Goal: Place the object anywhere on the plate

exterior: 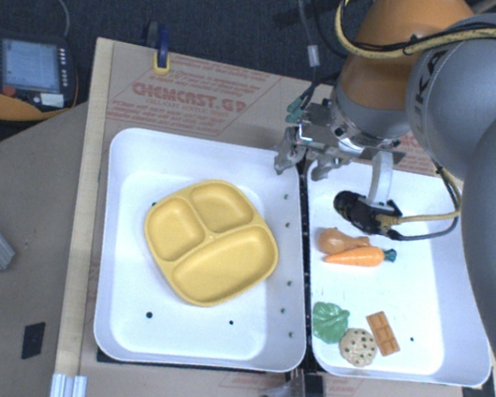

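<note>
1. Hovering over the divider between the two bins, the gripper (pixel 309 164) hung at the far edge, clear of the food items; from my console I could not tell whether the claw stood apart or together, and nothing showed in it.
2. I judged the pick step not yet begun: the yellow divided plate (pixel 212 241) in the left bin (pixel 121 218) lay bare.
3. The likeliest object, the toy carrot (pixel 355 255), lay in the right bin (pixel 439 303), just beside a tan food piece (pixel 335 239).
4. Its long axis ran roughly left-right, green top to the right, tip to the left.
5. Next I would have needed to move over it, descend and close across its width.
</note>
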`<state>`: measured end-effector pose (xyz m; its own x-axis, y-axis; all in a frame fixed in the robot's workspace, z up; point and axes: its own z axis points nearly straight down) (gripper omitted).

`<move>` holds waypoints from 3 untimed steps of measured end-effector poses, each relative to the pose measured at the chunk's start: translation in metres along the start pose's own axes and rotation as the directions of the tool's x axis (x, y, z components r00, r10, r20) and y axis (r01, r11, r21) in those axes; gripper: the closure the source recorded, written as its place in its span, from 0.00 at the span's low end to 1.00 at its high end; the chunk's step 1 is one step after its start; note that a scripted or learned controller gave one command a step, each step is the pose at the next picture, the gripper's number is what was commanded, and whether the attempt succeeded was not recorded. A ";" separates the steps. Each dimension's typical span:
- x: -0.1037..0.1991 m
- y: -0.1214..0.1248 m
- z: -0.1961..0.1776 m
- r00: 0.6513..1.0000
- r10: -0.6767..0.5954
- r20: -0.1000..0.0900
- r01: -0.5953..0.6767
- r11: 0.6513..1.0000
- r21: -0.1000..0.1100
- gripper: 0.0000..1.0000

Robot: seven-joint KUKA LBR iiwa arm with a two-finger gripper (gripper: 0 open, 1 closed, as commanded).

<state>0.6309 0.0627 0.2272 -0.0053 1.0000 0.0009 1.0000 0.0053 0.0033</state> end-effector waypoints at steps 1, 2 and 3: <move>0.059 0.006 0.008 1.000 -0.001 -0.001 0.001 1.000 0.001 1.00; 0.107 -0.007 0.010 1.000 0.001 0.000 -0.001 1.000 0.005 1.00; 0.105 -0.006 0.010 1.000 0.004 0.001 -0.004 1.000 0.005 0.00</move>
